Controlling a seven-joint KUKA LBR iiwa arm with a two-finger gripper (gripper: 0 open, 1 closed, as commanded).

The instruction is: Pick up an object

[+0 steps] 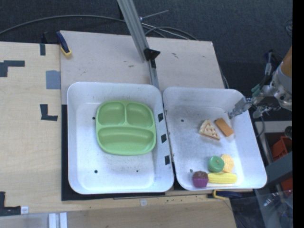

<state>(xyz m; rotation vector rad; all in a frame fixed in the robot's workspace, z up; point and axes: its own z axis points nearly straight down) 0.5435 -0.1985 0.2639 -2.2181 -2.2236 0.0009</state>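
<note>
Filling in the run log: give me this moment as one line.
arm: gripper over right bin's far right rim | held: nothing seen | right bin: pizza slice, orange block, toy food | left bin: green plate

Before you, the counter (pixel 28 127) carries two white bins side by side: the left bin (pixel 76 141) and the right bin (pixel 190 99). A blue-and-yellow clamp (pixel 63 44) sits near the far edge.
</note>
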